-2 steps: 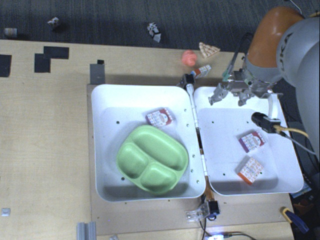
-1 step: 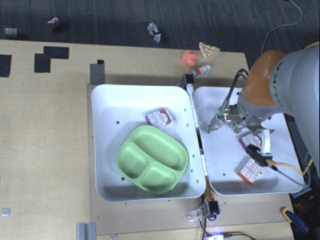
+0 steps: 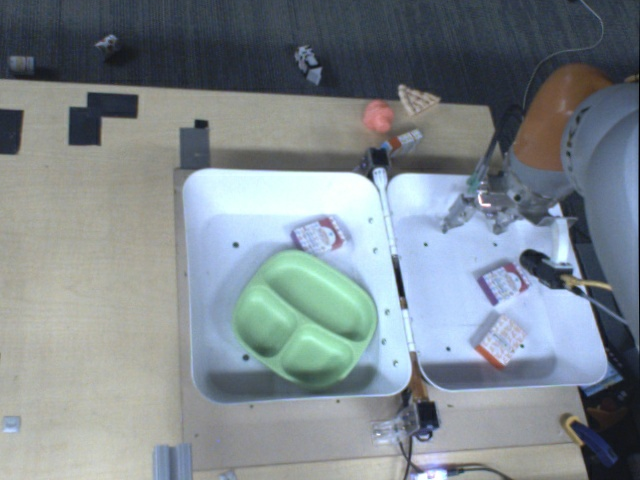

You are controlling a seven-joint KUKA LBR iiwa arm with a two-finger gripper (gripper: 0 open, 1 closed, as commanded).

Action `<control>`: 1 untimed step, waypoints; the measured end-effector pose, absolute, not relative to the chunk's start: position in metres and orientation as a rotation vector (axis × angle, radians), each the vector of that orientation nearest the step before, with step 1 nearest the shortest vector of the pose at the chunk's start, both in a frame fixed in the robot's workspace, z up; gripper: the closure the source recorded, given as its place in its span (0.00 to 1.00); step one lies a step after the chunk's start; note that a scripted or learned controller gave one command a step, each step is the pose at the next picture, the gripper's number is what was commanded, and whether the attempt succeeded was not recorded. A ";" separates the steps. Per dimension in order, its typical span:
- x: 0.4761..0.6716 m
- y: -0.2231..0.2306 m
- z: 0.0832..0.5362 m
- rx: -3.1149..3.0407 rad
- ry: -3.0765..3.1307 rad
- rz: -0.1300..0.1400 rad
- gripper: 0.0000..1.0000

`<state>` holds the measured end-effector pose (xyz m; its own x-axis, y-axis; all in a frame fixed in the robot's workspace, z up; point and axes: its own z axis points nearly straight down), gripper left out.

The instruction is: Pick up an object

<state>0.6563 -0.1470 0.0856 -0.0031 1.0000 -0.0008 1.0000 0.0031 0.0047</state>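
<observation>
Packets in right bin: two small flat packets lie on the floor of the right bin (image 3: 440, 358), a purple-edged packet (image 3: 502, 282) near the middle and an orange-edged packet (image 3: 501, 339) just below it, apart from each other.
Packet in left bin: a third red-and-white packet (image 3: 320, 235) rests in the left bin (image 3: 205, 268), just beside the upper rim of a green divided plate (image 3: 305, 316).
Gripper: the gripper (image 3: 480, 211) hangs over the upper part of the right bin, well above both packets there, with its fingers spread apart and nothing between them.
Likely handling of packets: they look light, thin and soft-walled, probably a little slippery in their wrapping, and likely to slide on the smooth bin floor if nudged from one side.
Where to take hold: across the short width of a packet, fingers coming straight down on both long edges; the purple-edged one seems the closest candidate.
Plate: stiff, broad and shallow, probably too wide for the fingers except at its rim.
Risk: a thin packet may slip flat beneath the fingertips.
</observation>
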 end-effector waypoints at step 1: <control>0.563 -0.151 0.172 2.216 2.221 0.004 0.00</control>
<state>0.5632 -0.1508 0.1721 -0.0021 1.0000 -0.0010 1.0000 0.0021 0.0046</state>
